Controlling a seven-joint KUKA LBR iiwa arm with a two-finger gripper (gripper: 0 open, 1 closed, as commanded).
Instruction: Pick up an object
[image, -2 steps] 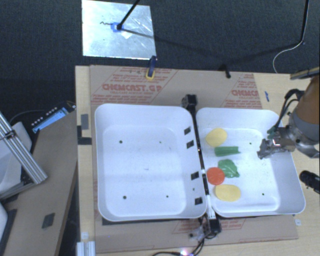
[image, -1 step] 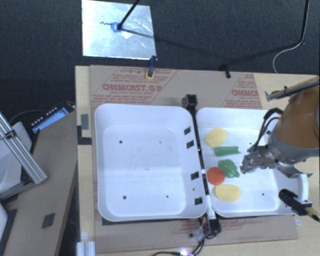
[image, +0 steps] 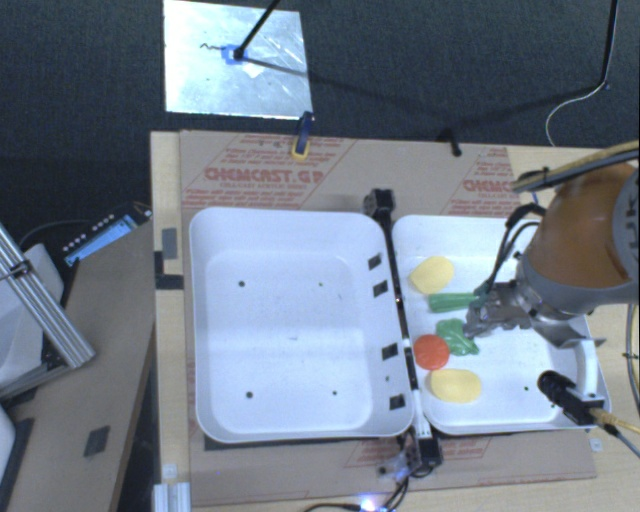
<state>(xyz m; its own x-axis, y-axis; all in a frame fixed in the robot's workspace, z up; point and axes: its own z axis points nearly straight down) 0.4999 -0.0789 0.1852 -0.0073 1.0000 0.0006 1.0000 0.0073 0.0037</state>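
A small cluster of toy-like food pieces is lying near the left wall of the right bin (image: 520, 415): a pale yellow rounded piece (image: 433, 273) at the top, a green stick-shaped piece (image: 450, 300) just below it, a darker green leafy piece (image: 458, 338) under that, an orange-red round piece (image: 431, 352) touching the leafy one, and a second yellow piece (image: 455, 385) nearest the front. The gripper (image: 483, 318) is hanging low over the two green pieces, at the right end of the stick and just beside the leafy piece, and whether it is open or closed, or gripping anything, cannot be told because the wrist is hiding its tips. Since the pieces are lying so close together, a close here is likely catching only an edge of one green piece, or nudging the red piece aside, so the pick may be slipping free on the lift. The left bin (image: 290, 225) is sitting beside it on the counter (image: 330, 160).
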